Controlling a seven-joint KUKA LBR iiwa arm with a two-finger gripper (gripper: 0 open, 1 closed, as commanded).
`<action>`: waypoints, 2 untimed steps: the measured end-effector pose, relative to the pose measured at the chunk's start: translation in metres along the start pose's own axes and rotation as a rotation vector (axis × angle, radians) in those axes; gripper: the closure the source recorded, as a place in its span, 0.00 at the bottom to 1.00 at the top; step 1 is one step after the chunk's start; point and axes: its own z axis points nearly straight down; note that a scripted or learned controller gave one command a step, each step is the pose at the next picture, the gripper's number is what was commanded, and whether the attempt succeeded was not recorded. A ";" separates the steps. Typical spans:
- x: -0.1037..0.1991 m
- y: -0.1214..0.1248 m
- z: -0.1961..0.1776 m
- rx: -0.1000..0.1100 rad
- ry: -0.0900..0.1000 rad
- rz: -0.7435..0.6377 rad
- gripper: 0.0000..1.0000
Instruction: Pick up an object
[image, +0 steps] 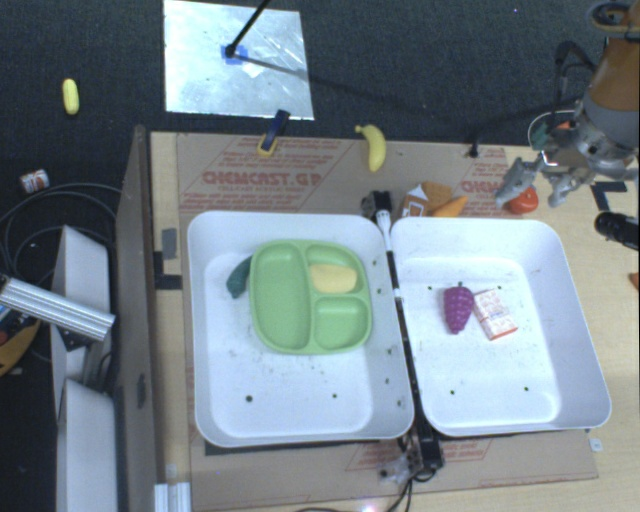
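Two things in right bin (560, 330): one purple grape bunch (458, 307), one carton (494, 314).

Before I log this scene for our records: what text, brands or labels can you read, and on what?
"CHEMCAST GP" in red, printed on the brown cardboard sheet behind the left bin.
The same red print repeats at the sheet's right rear and along its front edge, only partly legible.
Small red-and-white box in the right bin: print too small to read.
Small can on the floor: label blurred.

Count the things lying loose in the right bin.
2: a purple grape bunch near the right bin's middle, and a small red-and-white box just right of it.
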 end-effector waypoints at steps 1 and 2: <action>0.028 -0.037 0.108 0.013 0.005 0.002 0.00; 0.043 -0.060 0.177 0.008 0.003 0.003 0.00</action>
